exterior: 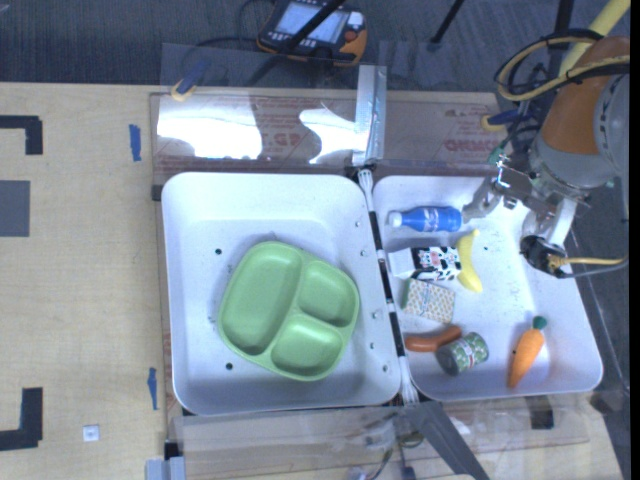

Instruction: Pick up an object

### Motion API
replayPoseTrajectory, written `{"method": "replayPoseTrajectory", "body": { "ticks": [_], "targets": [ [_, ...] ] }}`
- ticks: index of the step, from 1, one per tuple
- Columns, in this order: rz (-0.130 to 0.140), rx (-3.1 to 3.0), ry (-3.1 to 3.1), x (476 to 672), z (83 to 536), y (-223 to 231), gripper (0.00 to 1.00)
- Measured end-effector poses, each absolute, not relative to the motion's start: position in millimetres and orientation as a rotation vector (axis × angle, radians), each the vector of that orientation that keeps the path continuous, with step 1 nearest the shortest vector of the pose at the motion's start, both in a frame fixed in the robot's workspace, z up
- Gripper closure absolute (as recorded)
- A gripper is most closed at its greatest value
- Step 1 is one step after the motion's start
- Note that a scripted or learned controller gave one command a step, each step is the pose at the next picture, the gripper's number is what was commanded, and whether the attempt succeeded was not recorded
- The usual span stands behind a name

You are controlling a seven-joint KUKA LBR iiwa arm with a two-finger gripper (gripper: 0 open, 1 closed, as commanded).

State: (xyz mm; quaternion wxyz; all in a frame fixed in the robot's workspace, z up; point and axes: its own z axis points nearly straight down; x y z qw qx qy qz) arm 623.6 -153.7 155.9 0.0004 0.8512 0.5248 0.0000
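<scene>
the table (pixel 70 268) is seen from above, carrying two shallow white bins side by side. the left bin (pixel 200 218) is taken up by a green divided plate (pixel 288 310), lying toward the bin's near edge. the right bin (pixel 580 338) holds the smaller things, any of which could serve as the object to be picked.

the grey arm (pixel 580 118), with its orange band, is reached in over the far right corner of the right bin, and the claw (pixel 535 230) is held above the bin's far right part. nothing is seen between its fingers; whether it is wide or narrow cannot be told from this slant.

in the right bin, a blue bottle (pixel 428 219) is laid on its side near the far edge. a carrot (pixel 526 352) is placed by the near right corner. a yellow banana (pixel 467 264) is set near the middle, just beside a black-and-white carton (pixel 436 260). a patterned packet (pixel 430 300) is found below the carton, then a sausage (pixel 430 341) and a small green can (pixel 463 352) close together near the near edge.

the task is judged to be at its start: no object is lifted, all are resting in the bin, and the descent, the grasp and the lift are left to be done.
</scene>
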Motion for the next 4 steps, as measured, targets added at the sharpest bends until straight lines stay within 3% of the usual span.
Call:
{"method": "replayPoseTrajectory", "body": {
  "ticks": [1, 2, 3, 4],
  "targets": [
    [-0.002, 2.488, 1.923, 616.4, 108.2, -141.8, 0.0],
    [0.001, 2.127, 2.314, 564.7, 103.4, -155.3, 0.0],
    [0.004, 2.179, 2.259, 607.4, 86.4, -155.4, 0.0],
    [0.01, 2.178, 2.253, 608.9, 97.9, -155.9, 1.0]
  ]
}}
